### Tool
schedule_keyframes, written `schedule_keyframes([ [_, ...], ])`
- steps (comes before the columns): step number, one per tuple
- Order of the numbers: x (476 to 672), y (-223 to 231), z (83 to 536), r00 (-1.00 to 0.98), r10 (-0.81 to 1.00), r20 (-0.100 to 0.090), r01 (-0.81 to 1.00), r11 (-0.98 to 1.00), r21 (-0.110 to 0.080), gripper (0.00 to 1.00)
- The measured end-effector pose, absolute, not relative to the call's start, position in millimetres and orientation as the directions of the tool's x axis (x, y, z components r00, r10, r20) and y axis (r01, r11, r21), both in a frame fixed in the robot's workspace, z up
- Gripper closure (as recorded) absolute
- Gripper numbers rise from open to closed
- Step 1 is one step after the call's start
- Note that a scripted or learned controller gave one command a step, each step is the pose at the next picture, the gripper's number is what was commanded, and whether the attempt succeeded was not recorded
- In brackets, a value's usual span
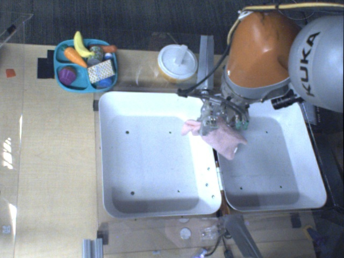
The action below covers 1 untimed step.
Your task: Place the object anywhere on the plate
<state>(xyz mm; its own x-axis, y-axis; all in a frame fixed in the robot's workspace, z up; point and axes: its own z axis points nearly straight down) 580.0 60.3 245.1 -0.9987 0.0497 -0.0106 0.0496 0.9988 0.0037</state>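
A soft pink cloth (224, 139) hangs at the seam between the two white bins, with one corner sticking out left over the left bin (145, 155). My gripper (217, 123) is directly above it and shut on its top part, under the orange wrist band. The plate (60, 63) is a blue divided dish on the bench at the far left, beyond the left bin's back corner. It holds a toy banana, a carrot, a purple piece and a speckled block.
A white lidded cup (178, 62) stands behind the left bin, next to a grey upright post (206, 58). The right bin (279, 165) lies under the arm. A black square marker (45, 67) sits left of the plate.
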Motion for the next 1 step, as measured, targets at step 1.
schedule_keyframes([
  [1, 553.2, 109.9, 250.3, -1.000, -0.001, -0.009, -0.001, 1.000, 0.004, 1.00],
])
